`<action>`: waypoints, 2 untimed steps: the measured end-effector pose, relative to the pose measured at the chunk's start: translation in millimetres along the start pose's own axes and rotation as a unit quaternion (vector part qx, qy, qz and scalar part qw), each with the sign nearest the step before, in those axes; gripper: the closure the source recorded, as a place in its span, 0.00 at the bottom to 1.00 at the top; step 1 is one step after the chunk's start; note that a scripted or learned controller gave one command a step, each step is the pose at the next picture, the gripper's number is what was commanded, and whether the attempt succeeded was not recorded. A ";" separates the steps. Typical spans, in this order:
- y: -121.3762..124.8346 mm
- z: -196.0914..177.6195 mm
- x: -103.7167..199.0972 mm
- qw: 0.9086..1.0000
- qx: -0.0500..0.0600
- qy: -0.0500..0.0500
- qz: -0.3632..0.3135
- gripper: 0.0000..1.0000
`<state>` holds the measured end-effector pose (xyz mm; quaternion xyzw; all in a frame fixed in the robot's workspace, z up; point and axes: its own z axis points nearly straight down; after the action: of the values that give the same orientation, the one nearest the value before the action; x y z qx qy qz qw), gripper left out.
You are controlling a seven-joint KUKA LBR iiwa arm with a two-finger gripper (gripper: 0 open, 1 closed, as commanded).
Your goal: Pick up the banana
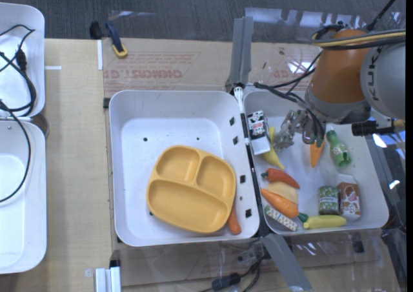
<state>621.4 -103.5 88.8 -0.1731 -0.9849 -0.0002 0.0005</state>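
The metal two-finger gripper (292,130) hangs low in the right white bin (377,210), fingers slightly parted, gripping nothing, just beside a curved yellow banana (273,152) lying by the bin's left wall.

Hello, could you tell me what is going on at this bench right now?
The grey and orange arm reaches over the right bin, its gripper low among the toy food near the bin's upper left. A banana lies at the bin's front edge, apart from the gripper. The left bin holds a yellow divided plate.
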 end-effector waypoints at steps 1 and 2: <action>-0.9 -6.4 -0.8 1.000 -0.001 0.001 0.003 1.00; 75.8 -99.9 12.5 0.996 0.000 0.000 0.089 1.00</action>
<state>635.6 -28.0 188.8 -0.2597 -0.9657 0.0003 0.0007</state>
